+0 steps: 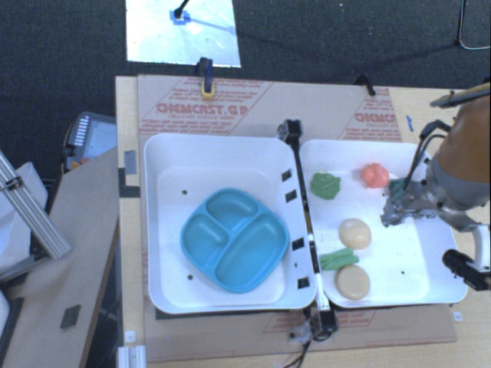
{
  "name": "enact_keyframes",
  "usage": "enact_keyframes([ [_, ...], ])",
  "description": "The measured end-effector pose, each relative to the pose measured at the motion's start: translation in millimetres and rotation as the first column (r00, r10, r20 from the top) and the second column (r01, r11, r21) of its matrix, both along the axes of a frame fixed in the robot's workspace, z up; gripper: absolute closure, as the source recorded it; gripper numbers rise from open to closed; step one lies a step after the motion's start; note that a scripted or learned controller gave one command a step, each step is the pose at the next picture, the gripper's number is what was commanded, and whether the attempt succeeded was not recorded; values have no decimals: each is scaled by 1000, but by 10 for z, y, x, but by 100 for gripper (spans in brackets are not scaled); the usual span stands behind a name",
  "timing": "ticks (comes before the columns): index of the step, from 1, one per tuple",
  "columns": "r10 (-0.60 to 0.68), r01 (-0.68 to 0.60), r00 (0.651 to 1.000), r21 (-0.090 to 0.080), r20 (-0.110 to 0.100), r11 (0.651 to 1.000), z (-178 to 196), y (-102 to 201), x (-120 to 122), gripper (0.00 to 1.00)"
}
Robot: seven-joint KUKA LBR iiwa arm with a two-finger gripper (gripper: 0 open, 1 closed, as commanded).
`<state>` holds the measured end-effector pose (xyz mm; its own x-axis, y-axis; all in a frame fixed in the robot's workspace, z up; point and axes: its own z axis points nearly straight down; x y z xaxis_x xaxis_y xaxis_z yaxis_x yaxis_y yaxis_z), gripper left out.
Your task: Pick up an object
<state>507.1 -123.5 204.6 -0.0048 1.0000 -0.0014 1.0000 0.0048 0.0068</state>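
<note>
Hand point(393, 205) found low inside right bin point(430, 282), near its right wall; grip state could not be told. Orange-pink object point(374, 175) lay just beside, toward far edge.

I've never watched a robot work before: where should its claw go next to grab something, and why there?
Probably a short move sideways and down onto the orange-pink object. The gripper hangs in the right bin just beside it, nearer than the green lump or the cream ball, and nothing is seen in its grasp.
</note>
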Motion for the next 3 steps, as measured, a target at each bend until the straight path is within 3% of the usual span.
enact_keyframes([
  [1, -2, 2, 1000, 1, -4, 1000, -13, -1, 9, 100],
  [3, 5, -5, 1000, 2, -4, 1000, 222, 1025, 55, 100],
])
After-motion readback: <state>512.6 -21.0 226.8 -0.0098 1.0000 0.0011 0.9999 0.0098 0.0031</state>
